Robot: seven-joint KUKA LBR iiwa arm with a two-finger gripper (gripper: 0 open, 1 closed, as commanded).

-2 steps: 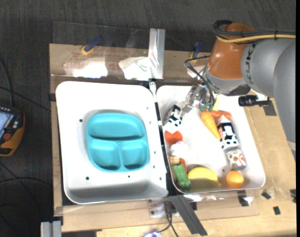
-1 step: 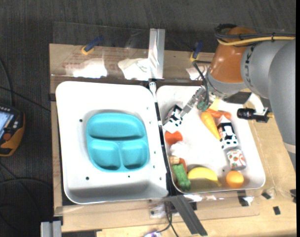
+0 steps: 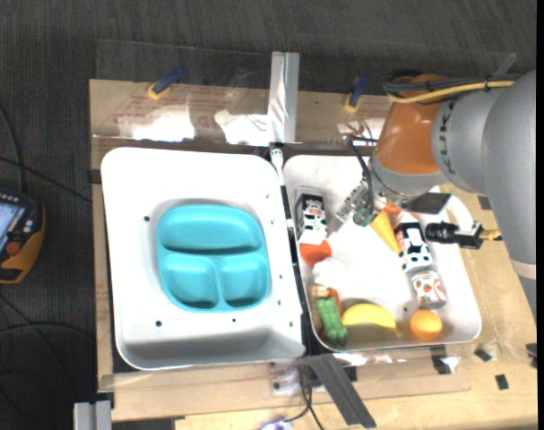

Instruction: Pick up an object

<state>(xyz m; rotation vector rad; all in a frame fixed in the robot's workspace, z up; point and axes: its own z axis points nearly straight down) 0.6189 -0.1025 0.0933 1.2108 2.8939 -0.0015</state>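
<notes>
The right bin (image 3: 361, 271) holds several small objects. A black-and-white cow-patterned toy (image 3: 312, 216) with an orange piece (image 3: 315, 251) lies by its left wall. An orange cone-shaped piece (image 3: 384, 227) lies near the bin's back, and a cow-patterned bottle (image 3: 416, 247) sits to its right. Further forward are a red-and-white can (image 3: 428, 288), an orange (image 3: 425, 324), a banana (image 3: 368, 315) and a green vegetable (image 3: 331, 322). My gripper (image 3: 359, 208) hangs low over the back of this bin, just left of the orange cone. Nothing is visibly held in it.
In the left bin (image 3: 128, 195) lies a blue divided tray (image 3: 213, 253). The grey arm with its orange band (image 3: 413, 143) covers the right bin's back right corner. A metal post (image 3: 284, 97) stands behind the divider, and a handheld pendant (image 3: 7, 231) lies far left.
</notes>
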